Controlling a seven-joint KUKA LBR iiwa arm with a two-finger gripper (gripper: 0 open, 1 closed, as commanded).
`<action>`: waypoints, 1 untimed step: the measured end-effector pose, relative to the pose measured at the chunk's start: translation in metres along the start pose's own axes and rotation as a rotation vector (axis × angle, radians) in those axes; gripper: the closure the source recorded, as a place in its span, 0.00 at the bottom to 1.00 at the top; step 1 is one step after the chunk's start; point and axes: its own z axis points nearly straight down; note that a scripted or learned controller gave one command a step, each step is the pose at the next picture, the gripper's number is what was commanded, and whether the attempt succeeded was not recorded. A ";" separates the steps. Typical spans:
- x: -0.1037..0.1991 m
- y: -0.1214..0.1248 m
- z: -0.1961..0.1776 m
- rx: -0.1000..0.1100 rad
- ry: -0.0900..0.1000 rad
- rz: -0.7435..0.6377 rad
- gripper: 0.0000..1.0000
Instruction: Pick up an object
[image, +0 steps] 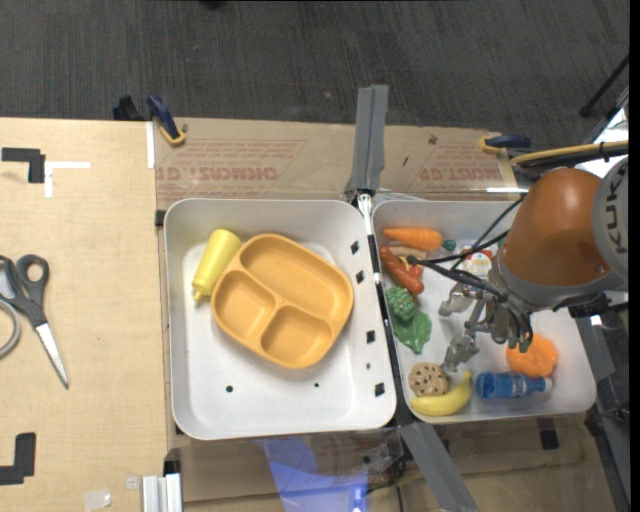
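**Right bin crowded with toy food, hand hanging above its middle**

Banana (441, 401), yellow, is lying along the near wall of the right bin (575, 400), with a cookie (427, 377) touching it just behind and a blue bottle (510, 386) lying on its side to the right. An orange ball (535, 356) is sitting just behind the bottle. Green leafy toy (407, 322), a red piece (403, 271) and a carrot (412, 238) are lining the bin's left wall, far end last; all are candidates for picking, loosely scattered rather than stacked.

Hand (475, 335) is hanging over the bin's middle, metal fingers (460, 352) pointing down toward the banana and cookie, seemingly spread with nothing between them. Cables are trailing across the far part of the bin.

Left bin (190, 400) is carrying an orange divided tray (283, 298) and a yellow bottle (213, 262) leaning against it. Scissors (35, 310) are lying on the surface, well apart.

Hard to make out: the arm's orange band is covering the right bin's far right corner; a small white and red item near the cables is unclear.
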 end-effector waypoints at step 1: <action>-0.073 -0.040 -0.002 0.001 -0.006 -0.258 0.00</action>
